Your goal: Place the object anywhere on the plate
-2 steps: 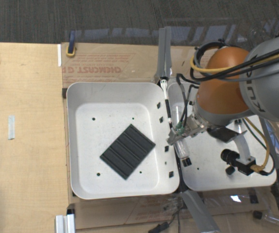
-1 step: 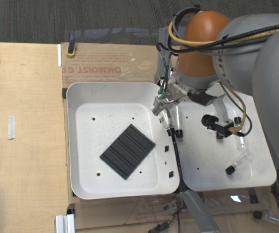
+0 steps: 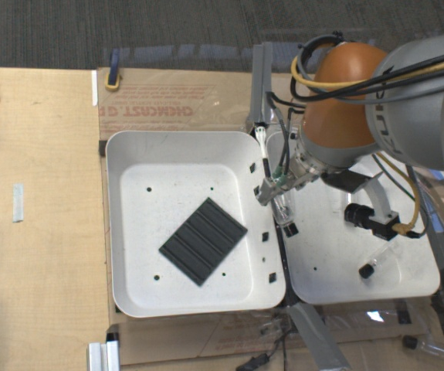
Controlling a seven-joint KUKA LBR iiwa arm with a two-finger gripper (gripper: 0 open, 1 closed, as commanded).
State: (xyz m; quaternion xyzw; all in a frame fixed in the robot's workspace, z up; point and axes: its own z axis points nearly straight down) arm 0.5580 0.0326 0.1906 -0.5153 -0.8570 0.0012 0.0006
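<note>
You are looking down on two white bins set side by side on a sheet of brown cardboard [image 3: 167, 103], with pale wooden bench [image 3: 36, 207] to the left of it. In the left bin [image 3: 121, 207] a dark ribbed plate [image 3: 203, 240] lies flat on the floor, turned at a slant to the walls and sitting a little below the middle. The arm [image 3: 415, 107] comes in from the right, its orange band [image 3: 345, 91] looped by yellow cables [image 3: 314, 83], and it covers much of the right bin [image 3: 418, 280]. The gripper [image 3: 282, 207] hangs right over the seam where the two bins meet, just beside the left bin's right wall and well clear of the plate. It is small and cluttered against the white rims, so you cannot tell whether it is apart or together, and you can see no item in it. A small dark object [image 3: 367, 270] lies on the floor of the right bin, toward its near edge, below the arm's wrist and well apart from both the gripper and the plate; it is too small to make out its form
</note>
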